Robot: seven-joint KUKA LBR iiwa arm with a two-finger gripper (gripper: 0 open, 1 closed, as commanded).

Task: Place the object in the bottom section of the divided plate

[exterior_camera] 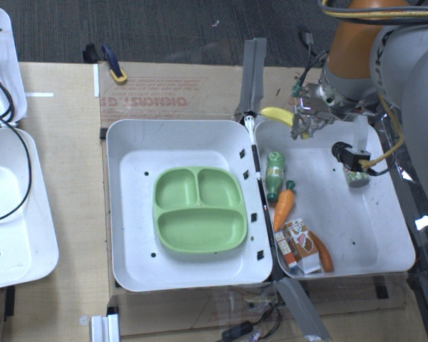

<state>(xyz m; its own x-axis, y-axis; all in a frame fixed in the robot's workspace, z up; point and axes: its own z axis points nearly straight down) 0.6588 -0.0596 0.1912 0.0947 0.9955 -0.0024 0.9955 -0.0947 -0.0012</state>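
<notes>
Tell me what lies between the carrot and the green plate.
In the camera view, between the carrot and the plate lie bare bin floor and the two bins' adjoining walls.

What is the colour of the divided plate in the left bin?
Light green, plain with no pattern. The divided plate shows clearly in the camera view.

Green divided plate (200, 210), orange carrot (284, 204)
</notes>
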